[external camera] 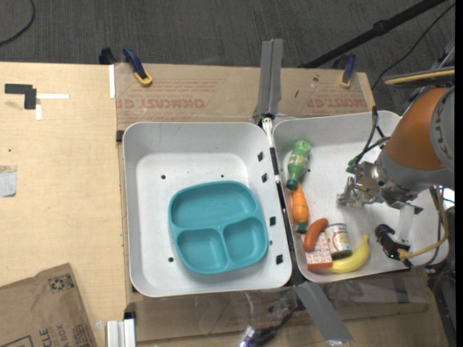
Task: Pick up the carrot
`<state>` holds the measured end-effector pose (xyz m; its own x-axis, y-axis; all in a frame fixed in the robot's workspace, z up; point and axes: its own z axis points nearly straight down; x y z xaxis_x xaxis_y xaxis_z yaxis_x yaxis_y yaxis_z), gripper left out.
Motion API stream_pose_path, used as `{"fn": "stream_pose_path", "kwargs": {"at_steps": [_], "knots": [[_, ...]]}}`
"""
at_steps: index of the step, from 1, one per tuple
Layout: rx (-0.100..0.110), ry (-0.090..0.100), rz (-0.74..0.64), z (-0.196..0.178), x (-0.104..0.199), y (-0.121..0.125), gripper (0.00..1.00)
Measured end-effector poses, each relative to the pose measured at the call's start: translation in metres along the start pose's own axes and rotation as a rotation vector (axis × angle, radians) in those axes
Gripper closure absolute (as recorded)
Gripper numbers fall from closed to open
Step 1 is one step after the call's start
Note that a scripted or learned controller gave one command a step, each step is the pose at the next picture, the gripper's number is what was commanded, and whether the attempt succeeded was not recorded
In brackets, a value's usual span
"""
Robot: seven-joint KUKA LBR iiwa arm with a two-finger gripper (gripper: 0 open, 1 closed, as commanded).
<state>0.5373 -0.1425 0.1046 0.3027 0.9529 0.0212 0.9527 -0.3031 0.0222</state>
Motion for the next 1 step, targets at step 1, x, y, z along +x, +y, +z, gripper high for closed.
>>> {"fn": "stream_pose_path", "kwargs": {"at_steps": [1], "knots": [[0.026,-0.029,0.254,-0.0824,0.0468,-0.0252,1.0]]}}
